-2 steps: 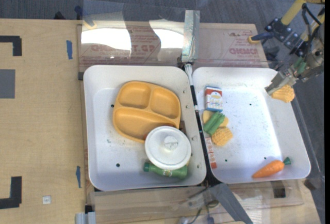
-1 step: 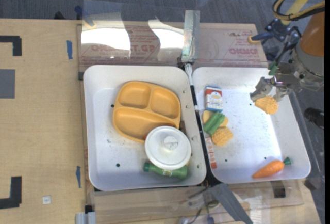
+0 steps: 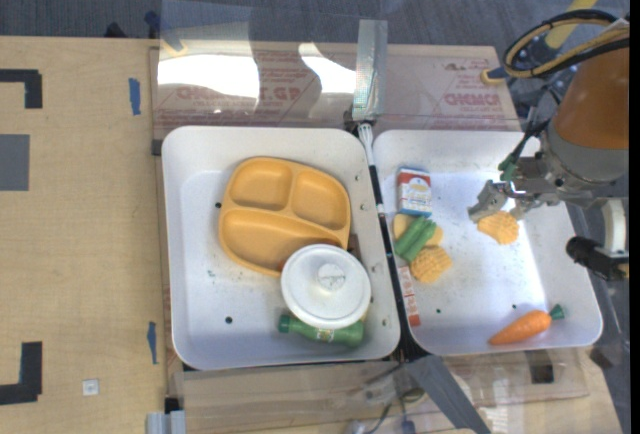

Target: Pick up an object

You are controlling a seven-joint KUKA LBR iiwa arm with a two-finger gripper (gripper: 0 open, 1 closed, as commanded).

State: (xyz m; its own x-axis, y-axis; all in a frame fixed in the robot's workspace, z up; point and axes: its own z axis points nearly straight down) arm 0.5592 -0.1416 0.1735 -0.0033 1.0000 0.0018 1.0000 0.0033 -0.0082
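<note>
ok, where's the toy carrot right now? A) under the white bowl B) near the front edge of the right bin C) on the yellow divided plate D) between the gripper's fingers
B: the carrot lies near the front edge of the right bin, apart from the gripper.

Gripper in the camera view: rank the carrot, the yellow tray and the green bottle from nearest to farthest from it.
From the gripper:
1. Carrot, right bin, near edge.
2. Yellow tray, left bin.
3. Green bottle, left bin, near edge, close to the tray's rank.
</note>
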